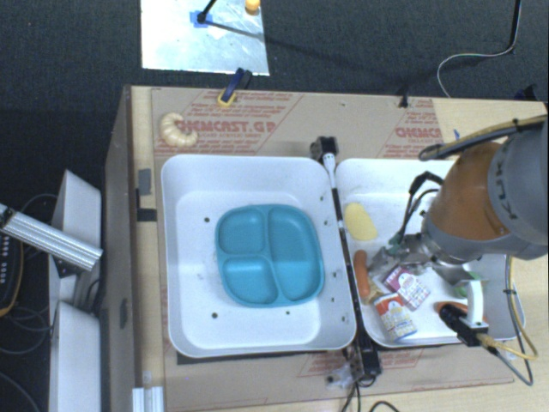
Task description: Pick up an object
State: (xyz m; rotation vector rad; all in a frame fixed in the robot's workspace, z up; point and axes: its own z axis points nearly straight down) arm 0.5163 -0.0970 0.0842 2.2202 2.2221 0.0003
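We note two shallow white bins side by side on the cardboard-covered worktop [283,114]. The left white bin [184,230] holds a blue four-compartment plastic tray [268,254], lying flat near its centre. The right white bin [377,178] holds the loose objects: a pale yellow oval object [360,222] near its left wall, an orange carrot-shaped object [362,275] just below that along the same wall, and a red-and-white printed packet [396,313] near the front edge.

The grey arm with its orange band [467,200] reaches in over the right bin. Its jaws [401,263] sit low among the objects, just above a second red-and-white printed wrapper [410,286]. Whether the jaws are apart or together, we cannot tell. We see no object between them.
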